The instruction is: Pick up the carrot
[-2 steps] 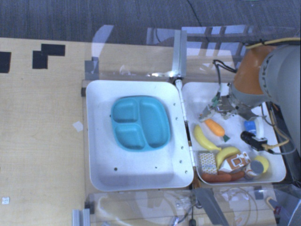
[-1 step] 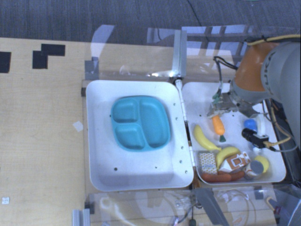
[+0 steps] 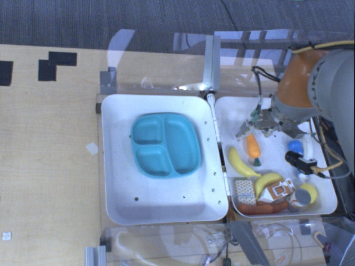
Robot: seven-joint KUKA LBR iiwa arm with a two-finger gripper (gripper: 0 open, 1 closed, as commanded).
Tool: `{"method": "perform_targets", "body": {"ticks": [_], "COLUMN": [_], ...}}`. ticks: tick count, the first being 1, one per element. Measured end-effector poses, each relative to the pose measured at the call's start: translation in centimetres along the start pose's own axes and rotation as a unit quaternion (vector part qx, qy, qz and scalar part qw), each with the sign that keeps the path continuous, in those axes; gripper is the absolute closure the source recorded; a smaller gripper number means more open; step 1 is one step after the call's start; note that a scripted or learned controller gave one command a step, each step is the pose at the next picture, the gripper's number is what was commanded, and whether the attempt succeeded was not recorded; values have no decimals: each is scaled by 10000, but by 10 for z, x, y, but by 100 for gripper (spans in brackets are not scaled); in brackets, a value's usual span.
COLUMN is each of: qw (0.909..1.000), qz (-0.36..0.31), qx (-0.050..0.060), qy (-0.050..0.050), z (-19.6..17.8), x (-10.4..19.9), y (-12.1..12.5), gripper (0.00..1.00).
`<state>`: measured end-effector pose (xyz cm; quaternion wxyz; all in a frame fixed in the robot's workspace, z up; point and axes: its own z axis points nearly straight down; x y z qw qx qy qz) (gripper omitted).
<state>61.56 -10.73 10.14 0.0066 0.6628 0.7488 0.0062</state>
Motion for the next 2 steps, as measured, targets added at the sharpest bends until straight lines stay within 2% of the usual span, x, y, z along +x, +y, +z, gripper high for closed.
{"method": "perform_targets", "body": {"ticks": [1, 2], "qw": [10000, 9997], "qz": [-23, 250], "qx": [-30, 55], "qy": [-7, 2], "z": [-12, -145], "x": [1, 73], "y": [2, 14], "gripper": [100, 100]}}
